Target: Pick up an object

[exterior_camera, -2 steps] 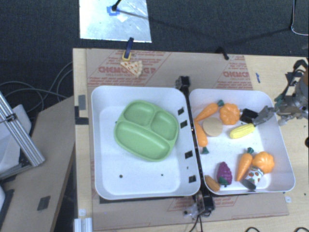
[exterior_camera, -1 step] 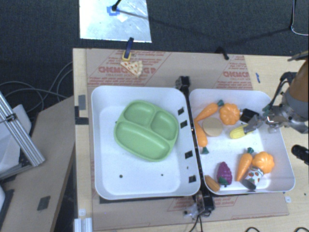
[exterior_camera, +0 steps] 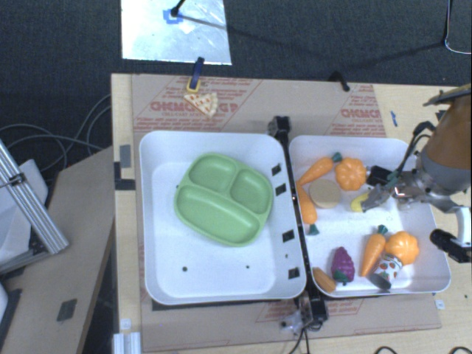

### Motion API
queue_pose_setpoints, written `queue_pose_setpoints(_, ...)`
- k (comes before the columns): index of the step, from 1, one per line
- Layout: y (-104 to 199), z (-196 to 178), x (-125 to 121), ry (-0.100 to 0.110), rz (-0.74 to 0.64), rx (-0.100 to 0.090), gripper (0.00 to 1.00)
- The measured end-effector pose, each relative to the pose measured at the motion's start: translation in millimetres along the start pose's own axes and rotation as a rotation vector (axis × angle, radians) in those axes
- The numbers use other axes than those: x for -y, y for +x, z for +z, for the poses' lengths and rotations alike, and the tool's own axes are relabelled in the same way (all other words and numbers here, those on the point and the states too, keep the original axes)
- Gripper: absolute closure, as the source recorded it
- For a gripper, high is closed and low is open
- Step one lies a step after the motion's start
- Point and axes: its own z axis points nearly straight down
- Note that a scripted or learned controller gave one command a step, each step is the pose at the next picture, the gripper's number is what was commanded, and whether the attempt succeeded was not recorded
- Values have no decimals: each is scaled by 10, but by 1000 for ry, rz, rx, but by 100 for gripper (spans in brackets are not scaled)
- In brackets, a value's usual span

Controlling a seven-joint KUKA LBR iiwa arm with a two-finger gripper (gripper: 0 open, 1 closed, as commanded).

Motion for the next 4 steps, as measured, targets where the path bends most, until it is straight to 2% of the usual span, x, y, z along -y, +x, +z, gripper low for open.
queue_pose_setpoints(1, 7, 361, -4, 0, 0, 0, 0)
queue_pose_setpoints(2, 0, 233, -19, -6, 1, 2, 100)
queue_pose_setpoints(3, -68, -396, -48, -8, -2, 3, 100)
queue_pose_setpoints(4, 21, -880, -60, -6, -4, 2, 100)
